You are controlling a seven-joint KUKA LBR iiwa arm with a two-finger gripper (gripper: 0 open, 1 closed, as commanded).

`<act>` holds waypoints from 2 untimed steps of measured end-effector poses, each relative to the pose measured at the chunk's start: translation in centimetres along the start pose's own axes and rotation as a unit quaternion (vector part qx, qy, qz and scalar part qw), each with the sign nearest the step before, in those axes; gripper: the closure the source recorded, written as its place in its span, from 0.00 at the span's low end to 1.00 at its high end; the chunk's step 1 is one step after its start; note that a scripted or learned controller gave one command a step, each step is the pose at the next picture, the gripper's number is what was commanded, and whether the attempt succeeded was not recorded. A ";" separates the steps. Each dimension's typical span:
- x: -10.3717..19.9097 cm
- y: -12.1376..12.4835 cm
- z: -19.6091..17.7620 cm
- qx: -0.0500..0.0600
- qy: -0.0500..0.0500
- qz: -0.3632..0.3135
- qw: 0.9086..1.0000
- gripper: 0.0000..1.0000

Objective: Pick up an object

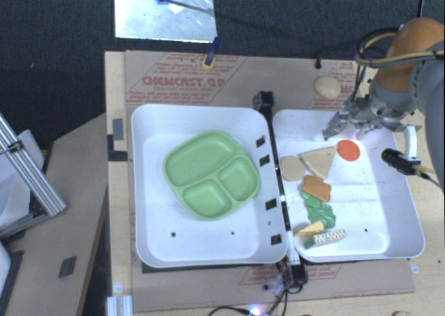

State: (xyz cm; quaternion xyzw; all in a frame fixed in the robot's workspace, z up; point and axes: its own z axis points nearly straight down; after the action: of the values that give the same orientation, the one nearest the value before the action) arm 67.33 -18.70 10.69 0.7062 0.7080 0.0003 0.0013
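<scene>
I'm seeing the jaws (345, 124) hanging over the right bin's (400, 234) far edge, spread open, gripping nothing. The red disc (349, 150) is lying just below them, beside the tan wedge (320, 161). The orange piece (316, 188), green pieces (320, 209) and yellow bit (311, 227) are sitting nearer me. The green divided plate (212, 174) is occupying the left bin (149, 234).

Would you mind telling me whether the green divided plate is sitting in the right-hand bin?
No, the green divided plate lies in the left bin, while the right bin holds the small food items.
</scene>
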 end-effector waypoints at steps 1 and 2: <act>0.0 0.1 2.1 0.000 0.000 -0.002 1.000 0.00; 0.0 0.2 1.0 -0.002 -0.001 -0.003 1.000 1.00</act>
State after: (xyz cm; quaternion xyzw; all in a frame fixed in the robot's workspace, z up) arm 67.57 -18.69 9.73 0.7042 0.7100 0.0011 0.0033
